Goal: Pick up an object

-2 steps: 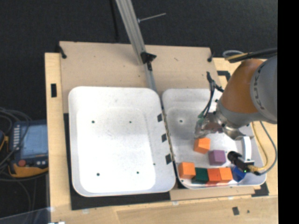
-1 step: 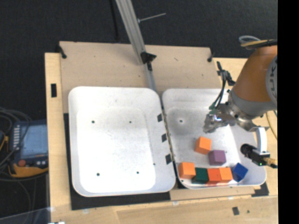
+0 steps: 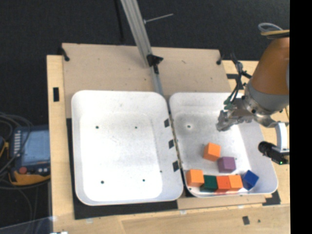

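The arm (image 3: pixel 270 77) reaches in from the right, its orange band above a grey wrist, and the hand (image 3: pixel 225 122) hangs over the upper middle of the right bin (image 3: pixel 192 106). I cannot tell from this slant whether it is spread or pressed together; nothing shows pinched in it.

The blocks all lie in the right bin, below the hand and apart from it. An orange block (image 3: pixel 212 151) sits alone near the bin's middle, tilted, with a purple block (image 3: pixel 226 164) just beside it toward the lower right. Along the bin's near edge runs a row: an orange cube (image 3: pixel 196 177) at the left, a green block (image 3: pixel 210 183) touching it, then two more orange blocks (image 3: pixel 229 182) side by side, and a blue block (image 3: pixel 250 179) at the right end, turned at an angle.

The left bin (image 3: pixel 122 145) sits beside the right one, their rims touching at the middle. Both rest on the tan surface (image 3: pixel 107 67). A grey metal bar (image 3: pixel 139 26) slants down from the top toward the seam between the bins. A small screen device (image 3: pixel 34 147) with cables sits off the surface's left edge.
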You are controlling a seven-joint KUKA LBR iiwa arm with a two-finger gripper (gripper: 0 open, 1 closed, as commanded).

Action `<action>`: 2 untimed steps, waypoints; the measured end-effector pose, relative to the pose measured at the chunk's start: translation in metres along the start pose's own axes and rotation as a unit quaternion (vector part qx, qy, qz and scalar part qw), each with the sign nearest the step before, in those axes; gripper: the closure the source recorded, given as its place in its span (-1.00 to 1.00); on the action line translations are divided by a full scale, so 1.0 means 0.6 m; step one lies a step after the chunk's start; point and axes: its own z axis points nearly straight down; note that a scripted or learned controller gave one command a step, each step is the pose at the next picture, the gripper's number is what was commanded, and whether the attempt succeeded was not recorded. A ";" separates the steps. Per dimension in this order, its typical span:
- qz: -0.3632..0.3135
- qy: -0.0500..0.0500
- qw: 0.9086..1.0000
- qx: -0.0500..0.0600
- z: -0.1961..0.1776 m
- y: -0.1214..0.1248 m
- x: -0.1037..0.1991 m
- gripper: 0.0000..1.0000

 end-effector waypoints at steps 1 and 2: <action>0.000 0.000 1.000 0.002 -0.040 0.002 -0.001 1.00; -0.002 0.001 1.000 0.003 -0.043 0.021 0.086 1.00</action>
